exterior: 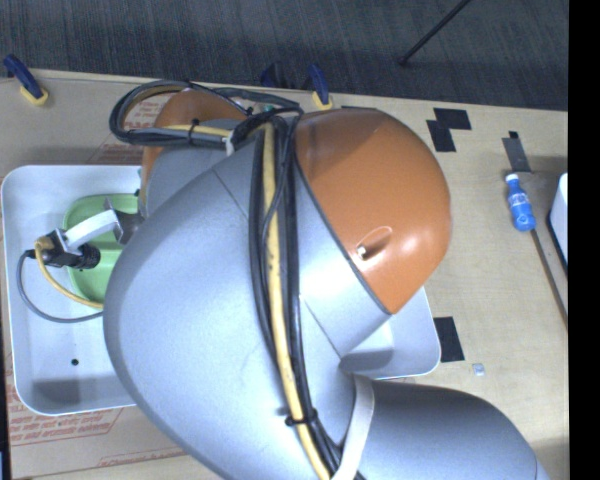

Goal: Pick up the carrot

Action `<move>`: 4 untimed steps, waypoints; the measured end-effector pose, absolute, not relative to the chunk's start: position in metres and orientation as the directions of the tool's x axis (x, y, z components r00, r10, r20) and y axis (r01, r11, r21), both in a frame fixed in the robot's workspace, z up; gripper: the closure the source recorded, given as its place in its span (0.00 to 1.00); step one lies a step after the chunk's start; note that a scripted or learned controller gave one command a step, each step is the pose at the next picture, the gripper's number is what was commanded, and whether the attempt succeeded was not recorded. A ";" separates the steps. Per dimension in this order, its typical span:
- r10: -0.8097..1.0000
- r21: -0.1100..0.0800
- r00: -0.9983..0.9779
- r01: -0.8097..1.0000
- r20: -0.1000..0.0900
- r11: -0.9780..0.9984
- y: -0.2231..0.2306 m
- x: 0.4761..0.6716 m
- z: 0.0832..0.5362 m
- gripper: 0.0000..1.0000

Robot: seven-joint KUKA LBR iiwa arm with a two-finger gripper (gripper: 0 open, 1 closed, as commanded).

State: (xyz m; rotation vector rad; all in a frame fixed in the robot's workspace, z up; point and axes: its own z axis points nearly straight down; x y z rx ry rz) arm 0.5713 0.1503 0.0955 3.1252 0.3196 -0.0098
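My grey arm with its orange band (370, 208) covers most of the view and hides much of both bins. Its wrist end reaches down into the left bin (20, 298). The gripper (120, 230) sits at the arm's left edge, over a lime-green rounded thing (88, 268) that lies in the upper part of that bin. The arm covers most of the gripper. What lies under the arm is hidden.
A corner of the right bin (422, 346) pokes out from under the arm. A blue tube (520, 201) lies on the bench at the right. Blue clamps (26, 79) (319, 84) grip the bench's far edge. Black tape marks (448, 128) dot the bench.
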 end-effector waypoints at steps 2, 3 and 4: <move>0.256 -0.002 0.967 0.256 -0.005 -0.967 0.103 0.624 0.221 0.00; 0.710 -0.007 0.704 0.710 -0.003 -0.704 0.077 0.512 0.242 0.00; 0.386 -0.007 0.922 0.386 -0.007 -0.922 0.075 0.526 0.191 0.00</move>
